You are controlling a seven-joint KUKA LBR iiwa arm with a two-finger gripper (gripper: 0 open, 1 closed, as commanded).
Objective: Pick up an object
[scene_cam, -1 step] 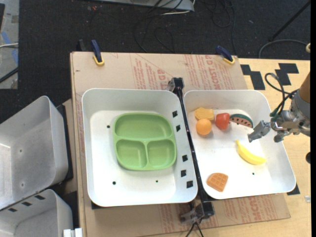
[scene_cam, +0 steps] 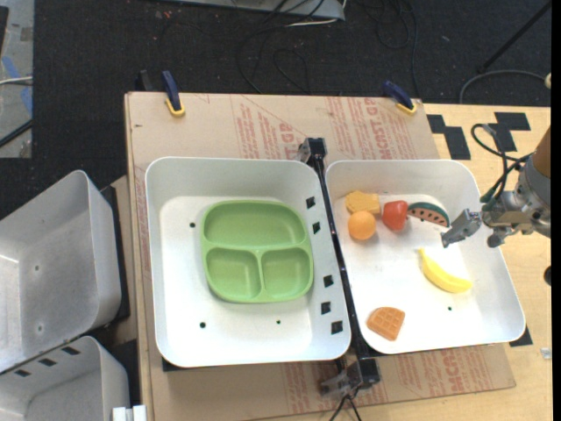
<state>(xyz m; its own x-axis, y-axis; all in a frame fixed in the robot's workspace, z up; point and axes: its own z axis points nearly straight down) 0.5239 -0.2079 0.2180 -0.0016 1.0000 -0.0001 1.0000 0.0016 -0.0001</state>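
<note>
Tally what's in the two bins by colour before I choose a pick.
Green: 1, the divided plate in the left bin
Yellow: 2, the banana and a yellow piece
Orange: 2, the orange ball and the waffle
Red: 2, the red piece and the watermelon slice
Total: 7

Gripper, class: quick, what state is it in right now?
Gripper: fingers spread open, holding nothing, above the right bin near the watermelon slice.

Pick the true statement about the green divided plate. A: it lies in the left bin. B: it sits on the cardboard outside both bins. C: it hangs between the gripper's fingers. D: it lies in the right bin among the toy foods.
A: the green divided plate lies flat on the floor of the left bin, while the toy foods lie in the right bin.
</note>
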